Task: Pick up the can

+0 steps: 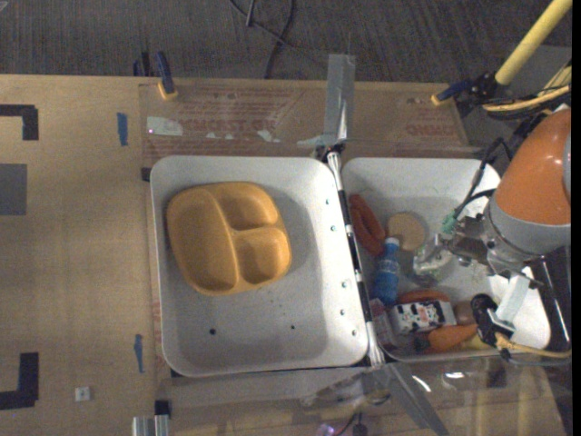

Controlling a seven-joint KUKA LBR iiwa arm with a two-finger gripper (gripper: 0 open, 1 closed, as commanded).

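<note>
I see the can [408,231] lying in the right bin [427,173], middle right of the frame, beside the blue bottle [388,272]. My tool [434,255] hangs just beside it; its spread I cannot tell.

Bench top [73,271]: matt pale wood or board, smooth. Both bins, left bin [272,334] and right bin [399,175], are smooth white plastic with a dull sheen; divided plate [227,236] is matt yellow-orange plastic. Blue bottle [388,272] looks glossy plastic, can [407,231] shows a dull tan top, gripper [434,257] parts bare shiny metal, arm shell [540,184] glossy orange.
</note>
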